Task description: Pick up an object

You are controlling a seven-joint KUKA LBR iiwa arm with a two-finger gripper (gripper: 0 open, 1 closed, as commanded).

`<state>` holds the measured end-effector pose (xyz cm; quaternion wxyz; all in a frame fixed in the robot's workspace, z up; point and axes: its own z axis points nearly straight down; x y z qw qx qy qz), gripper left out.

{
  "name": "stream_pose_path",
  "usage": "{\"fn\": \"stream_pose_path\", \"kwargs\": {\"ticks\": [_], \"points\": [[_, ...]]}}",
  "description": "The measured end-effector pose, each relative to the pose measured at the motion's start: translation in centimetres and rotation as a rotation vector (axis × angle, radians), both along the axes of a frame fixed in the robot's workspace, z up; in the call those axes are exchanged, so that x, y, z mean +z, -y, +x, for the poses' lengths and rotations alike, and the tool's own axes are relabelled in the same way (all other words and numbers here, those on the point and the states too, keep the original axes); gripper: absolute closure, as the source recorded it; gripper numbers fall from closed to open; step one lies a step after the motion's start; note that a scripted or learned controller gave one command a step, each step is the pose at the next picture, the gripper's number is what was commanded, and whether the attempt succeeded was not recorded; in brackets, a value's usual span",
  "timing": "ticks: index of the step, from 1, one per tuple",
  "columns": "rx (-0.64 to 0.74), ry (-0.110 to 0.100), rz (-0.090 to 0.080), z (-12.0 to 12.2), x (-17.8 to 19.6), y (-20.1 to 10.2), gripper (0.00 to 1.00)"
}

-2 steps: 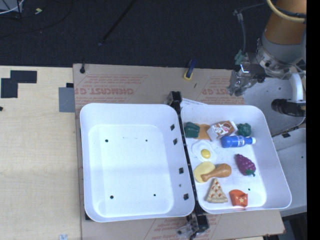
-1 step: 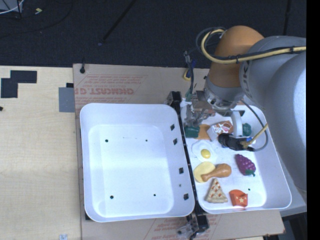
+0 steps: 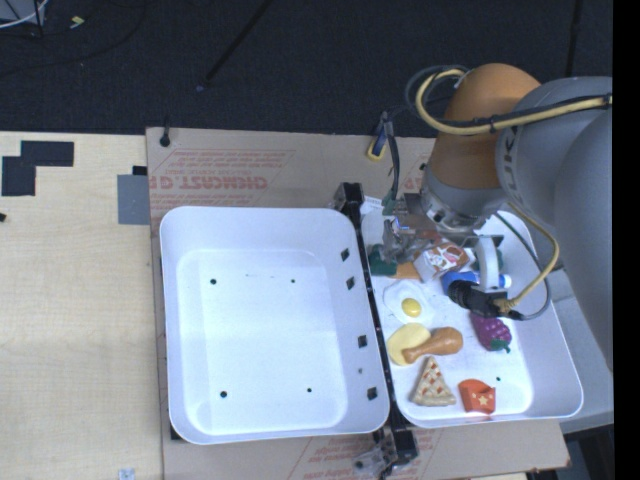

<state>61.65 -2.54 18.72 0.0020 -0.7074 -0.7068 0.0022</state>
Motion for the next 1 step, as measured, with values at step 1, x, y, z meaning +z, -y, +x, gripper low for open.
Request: {"fn": "stream_pose_path", "kwargs": {"ticks": [1], "points": [[0.002, 0.000, 0.000, 0.12, 0.99, 0.02, 1.00]]}}
